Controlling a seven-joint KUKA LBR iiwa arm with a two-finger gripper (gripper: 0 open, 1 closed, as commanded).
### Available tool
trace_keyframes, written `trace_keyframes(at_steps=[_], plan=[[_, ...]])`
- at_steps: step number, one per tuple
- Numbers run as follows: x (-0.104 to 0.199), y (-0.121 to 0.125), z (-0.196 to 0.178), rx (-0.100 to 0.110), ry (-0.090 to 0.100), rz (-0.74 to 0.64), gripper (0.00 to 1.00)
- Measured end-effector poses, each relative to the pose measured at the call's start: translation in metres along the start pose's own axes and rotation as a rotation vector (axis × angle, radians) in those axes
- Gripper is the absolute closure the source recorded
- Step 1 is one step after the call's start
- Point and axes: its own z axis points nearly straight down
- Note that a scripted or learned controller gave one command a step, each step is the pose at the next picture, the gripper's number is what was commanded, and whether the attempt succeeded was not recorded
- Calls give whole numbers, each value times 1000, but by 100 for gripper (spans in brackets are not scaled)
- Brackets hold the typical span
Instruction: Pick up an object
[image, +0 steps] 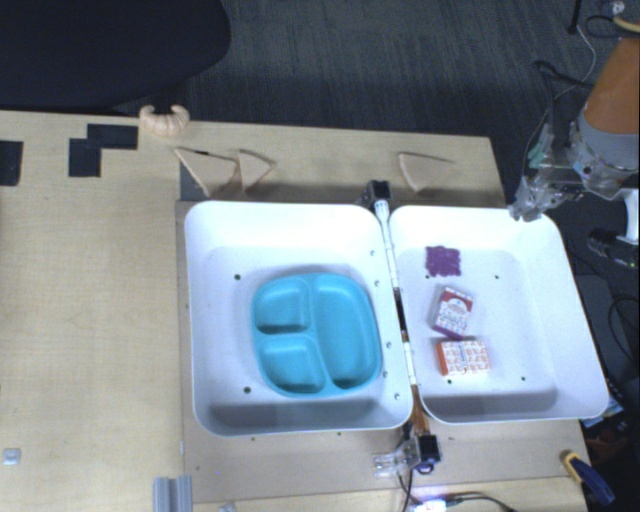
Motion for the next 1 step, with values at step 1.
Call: trace_keyframes(at_steps=[1], plan=[[-29, 6, -45, -3, -2, 2, 100]])
